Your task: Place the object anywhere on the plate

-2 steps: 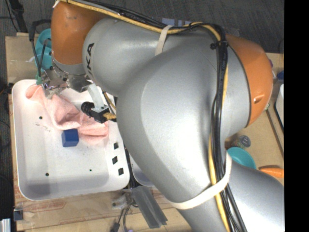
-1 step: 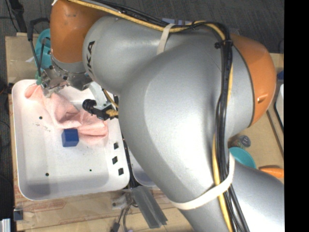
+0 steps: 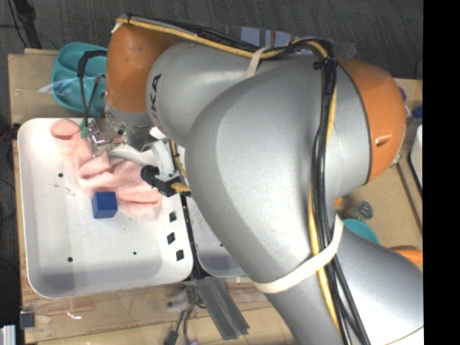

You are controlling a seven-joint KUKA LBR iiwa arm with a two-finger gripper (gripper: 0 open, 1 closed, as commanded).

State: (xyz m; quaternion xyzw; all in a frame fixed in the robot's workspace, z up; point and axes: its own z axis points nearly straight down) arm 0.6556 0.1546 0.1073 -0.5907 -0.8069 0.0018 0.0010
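One camera view looks down on the surface (image 3: 21,63), and most of it is taken up by the grey arm (image 3: 273,164), which reaches in from the right and covers nearly all of the right bin (image 3: 215,264). The end effector (image 3: 98,141) sits low over the upper part of the left bin (image 3: 43,264), its metal tip in among a pale pink crumpled mass (image 3: 129,185) that spreads across the bin floor. Whether it is open or closed cannot be told, because the wrist and its black cabling hide the working end, and nothing can be seen held in it. The likeliest thing to be moved is the small blue block (image 3: 105,204), which lies on the white floor just below the end effector in the view, touching or just beside the lower left edge of the pink mass. It looks squarish, with no clear long axis, so approach angle should matter little. A small pink round piece (image 3: 65,129) lies just beside the end effector on its left, near the bin's upper left corner. It may be the plate, though it is too small and blurred to be sure. If so, the block and the target lie on opposite sides of the end effector, which would have to travel down the view to the block, then back up and left. A teal object (image 3: 72,74) rests on the surface beyond the bin's top edge.
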